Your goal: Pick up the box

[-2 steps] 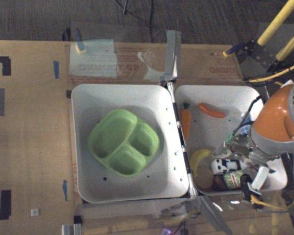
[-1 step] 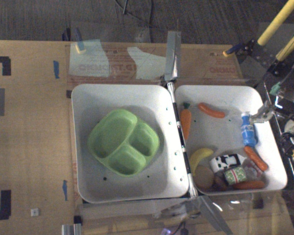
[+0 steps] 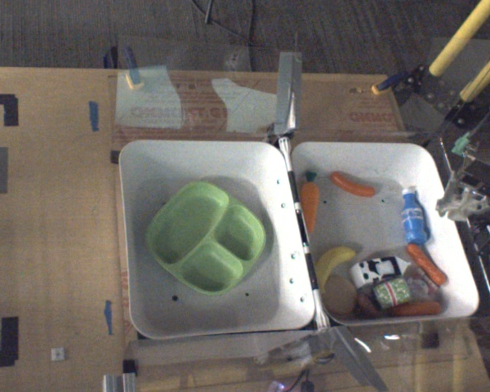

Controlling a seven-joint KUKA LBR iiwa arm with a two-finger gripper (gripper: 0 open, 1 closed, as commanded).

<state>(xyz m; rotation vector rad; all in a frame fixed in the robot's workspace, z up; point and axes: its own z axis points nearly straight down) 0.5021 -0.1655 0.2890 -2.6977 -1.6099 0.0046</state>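
The box (image 3: 379, 269) is a small white carton with black patches. It lies on its side in the front part of the right bin (image 3: 367, 162), packed among other toys. A green-labelled can (image 3: 391, 291) touches its front side and a yellow fruit (image 3: 335, 260) lies just to its left. My gripper (image 3: 464, 201) appears as a pale grey metal piece at the bin's right rim, right of and behind the box, well apart from it.
The right bin also holds a carrot (image 3: 309, 204), an orange sausage (image 3: 352, 184), a blue bottle (image 3: 413, 216), a red sausage (image 3: 427, 265) and a brown round toy (image 3: 340, 295). The left bin (image 3: 147, 170) holds a green divided plate (image 3: 206, 237). Yellow poles (image 3: 465, 27) stand at the back right.
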